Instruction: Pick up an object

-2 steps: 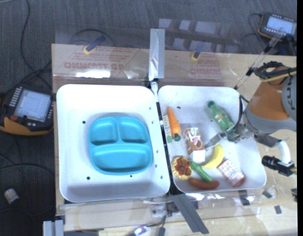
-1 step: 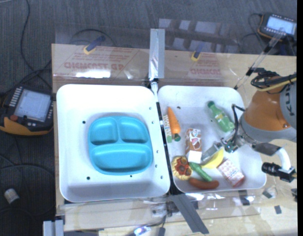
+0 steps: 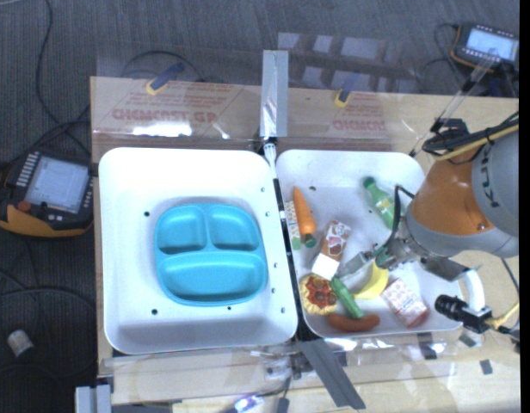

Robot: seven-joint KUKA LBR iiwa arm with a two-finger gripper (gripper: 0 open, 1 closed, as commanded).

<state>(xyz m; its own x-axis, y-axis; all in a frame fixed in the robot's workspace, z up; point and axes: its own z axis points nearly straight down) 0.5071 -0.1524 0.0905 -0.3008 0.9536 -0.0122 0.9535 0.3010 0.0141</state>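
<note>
So the arm's reaching into the right bin (image 3: pixel 411 166) and the gripper (image 3: pixel 366 265) is down low in the toy food pile, hovering right over the banana (image 3: pixel 374 280). Using the banana as the reference: the hot dog (image 3: pixel 352 321) lies just below it, the pizza slice (image 3: pixel 317 292) is just to its left, a green pepper-looking piece (image 3: pixel 344 296) sits touching its lower left edge, the small red-and-white box (image 3: pixel 404 303) is just to its right, and the carrot (image 3: pixel 304 213) is well up and left near the bin divider. Can't tell whether the claw is wide or pinched from this angle; it's too small and dark against the clutter. If it's going for the banana, I'd say come straight down and straddle the narrow way across it, because the neighbours are crowded in tight and a sloppy close would probably catch the green piece too. The blue tray (image 3: pixel 212 252) sits far left of the banana, in the other bin.
</note>
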